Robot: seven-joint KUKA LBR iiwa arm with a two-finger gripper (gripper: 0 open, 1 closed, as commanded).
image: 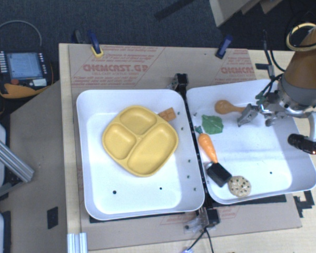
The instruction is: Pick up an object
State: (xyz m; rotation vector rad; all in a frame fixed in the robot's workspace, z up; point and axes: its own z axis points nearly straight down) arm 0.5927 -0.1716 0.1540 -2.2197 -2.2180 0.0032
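My gripper (pixel 258 118) hangs over the upper right part of the right bin (pixel 300 181), open, with nothing between its fingers. Just left of it lies a tan pear-shaped piece (pixel 226 107). Below that sits a green leafy piece (pixel 212 124). An orange carrot (pixel 207 147) lies along the bin's left side. A black block (pixel 217 174) and a speckled cookie (pixel 239 185) rest near the front edge. The gripper touches none of them.
The left bin (pixel 100 188) holds a yellow divided plate (pixel 140 139) with a small brown block (pixel 167 114) at its upper right corner. Black clamps (pixel 180 81) join the bins at the middle. A black part of the arm (pixel 304 142) overhangs the right bin's right side.
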